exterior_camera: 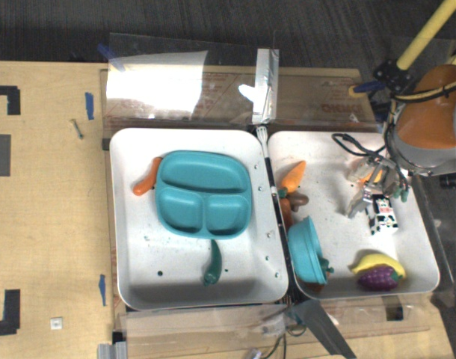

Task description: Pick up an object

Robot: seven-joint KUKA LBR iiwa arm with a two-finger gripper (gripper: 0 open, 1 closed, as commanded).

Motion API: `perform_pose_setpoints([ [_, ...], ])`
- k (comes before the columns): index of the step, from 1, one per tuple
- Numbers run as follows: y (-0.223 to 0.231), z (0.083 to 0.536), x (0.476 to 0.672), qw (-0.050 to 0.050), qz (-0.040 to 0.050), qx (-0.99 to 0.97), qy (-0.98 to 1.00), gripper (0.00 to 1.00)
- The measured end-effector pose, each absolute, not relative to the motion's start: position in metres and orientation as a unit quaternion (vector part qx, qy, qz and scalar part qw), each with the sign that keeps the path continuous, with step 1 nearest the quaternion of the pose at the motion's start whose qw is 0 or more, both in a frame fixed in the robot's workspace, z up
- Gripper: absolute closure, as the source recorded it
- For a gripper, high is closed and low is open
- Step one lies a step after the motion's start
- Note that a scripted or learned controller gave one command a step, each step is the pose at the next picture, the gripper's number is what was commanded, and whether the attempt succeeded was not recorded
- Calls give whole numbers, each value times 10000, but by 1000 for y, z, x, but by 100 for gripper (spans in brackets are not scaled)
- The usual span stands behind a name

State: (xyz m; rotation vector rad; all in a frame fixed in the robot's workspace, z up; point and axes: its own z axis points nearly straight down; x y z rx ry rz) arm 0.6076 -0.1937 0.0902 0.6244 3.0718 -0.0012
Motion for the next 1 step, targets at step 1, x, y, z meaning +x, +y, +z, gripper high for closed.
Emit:
perform_pose_setpoints([
  [1, -193, 104, 611, 98, -8, 1975, 9802, 100],
])
